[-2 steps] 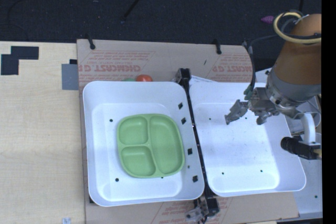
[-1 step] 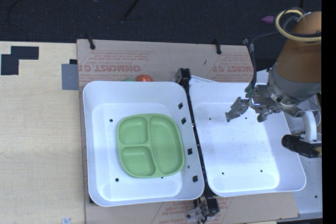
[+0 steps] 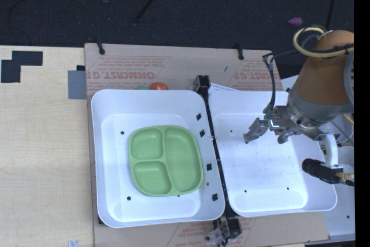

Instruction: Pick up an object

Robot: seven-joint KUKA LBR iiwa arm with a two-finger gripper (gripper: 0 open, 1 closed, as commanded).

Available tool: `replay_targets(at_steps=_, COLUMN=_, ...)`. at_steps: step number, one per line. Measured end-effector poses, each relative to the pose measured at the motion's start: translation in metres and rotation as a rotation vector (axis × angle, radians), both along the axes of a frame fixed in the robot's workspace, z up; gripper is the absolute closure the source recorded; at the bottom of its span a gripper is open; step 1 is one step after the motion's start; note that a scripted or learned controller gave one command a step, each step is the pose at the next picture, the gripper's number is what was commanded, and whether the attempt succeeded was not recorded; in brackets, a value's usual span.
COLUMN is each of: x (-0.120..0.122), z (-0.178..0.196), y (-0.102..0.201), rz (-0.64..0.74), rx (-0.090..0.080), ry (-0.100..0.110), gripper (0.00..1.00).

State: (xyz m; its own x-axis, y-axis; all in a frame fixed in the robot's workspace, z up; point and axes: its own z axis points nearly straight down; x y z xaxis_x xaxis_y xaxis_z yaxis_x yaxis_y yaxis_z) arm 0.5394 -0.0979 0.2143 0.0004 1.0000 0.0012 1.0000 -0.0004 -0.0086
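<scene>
green plate [image 3: 166, 159], white bins [image 3: 110, 124], orange band [image 3: 322, 69]

Camera: single, fixed above bench, angled downward. Coverage: left bin [image 3: 110, 124] and right bin [image 3: 260, 194] both whole, bench [image 3: 40, 153] at left, dark floor along top. Arm [image 3: 324, 78] enters from right. Range: moderate, overhead.

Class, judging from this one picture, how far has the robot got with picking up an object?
Nothing looks picked up yet. The green divided plate lies flat in the left bin. The hand is over the right bin, apart from the plate. Reaching, grasping and lifting all remain.
</scene>
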Motion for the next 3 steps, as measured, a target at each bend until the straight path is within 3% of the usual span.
replay_targets(at_steps=2, x=-0.004, z=-0.104, y=-0.001, rz=0.000, rx=0.001, ry=-0.001, gripper=0.00)
replay_targets(at_steps=3, x=-0.004, z=-0.092, y=-0.003, rz=-0.008, rx=0.000, ry=-0.002, gripper=1.00)
